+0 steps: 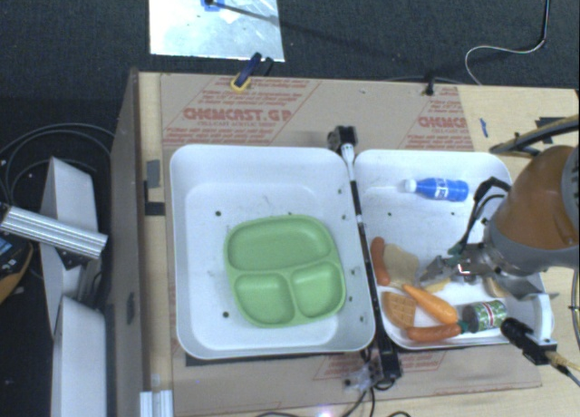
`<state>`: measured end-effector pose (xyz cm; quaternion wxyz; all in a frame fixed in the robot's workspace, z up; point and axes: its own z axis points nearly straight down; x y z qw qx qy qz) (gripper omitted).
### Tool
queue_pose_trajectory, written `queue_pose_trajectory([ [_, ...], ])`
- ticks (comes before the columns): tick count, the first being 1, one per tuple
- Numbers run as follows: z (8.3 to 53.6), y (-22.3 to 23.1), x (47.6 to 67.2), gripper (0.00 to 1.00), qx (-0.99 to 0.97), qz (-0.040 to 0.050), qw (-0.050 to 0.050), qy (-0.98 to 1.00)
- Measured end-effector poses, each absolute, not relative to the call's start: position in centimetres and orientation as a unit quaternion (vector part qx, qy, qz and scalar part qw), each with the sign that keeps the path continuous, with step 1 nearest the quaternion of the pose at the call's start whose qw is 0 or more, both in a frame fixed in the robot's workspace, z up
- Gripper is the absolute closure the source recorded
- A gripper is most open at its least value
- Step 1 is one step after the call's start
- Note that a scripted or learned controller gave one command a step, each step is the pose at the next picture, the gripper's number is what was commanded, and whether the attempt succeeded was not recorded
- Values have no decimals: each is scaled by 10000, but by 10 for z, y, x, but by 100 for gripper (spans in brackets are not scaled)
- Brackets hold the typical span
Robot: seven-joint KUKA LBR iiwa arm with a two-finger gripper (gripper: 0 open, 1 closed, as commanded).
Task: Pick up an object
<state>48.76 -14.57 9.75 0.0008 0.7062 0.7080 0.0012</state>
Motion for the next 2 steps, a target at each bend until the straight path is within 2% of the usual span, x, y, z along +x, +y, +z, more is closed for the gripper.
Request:
queue_pose_trajectory([
  [1, 163, -208, 487, 0, 7072, 3, 25, 7070],
  [2, 135, -131, 511, 0, 7055, 7, -4, 7087],
])
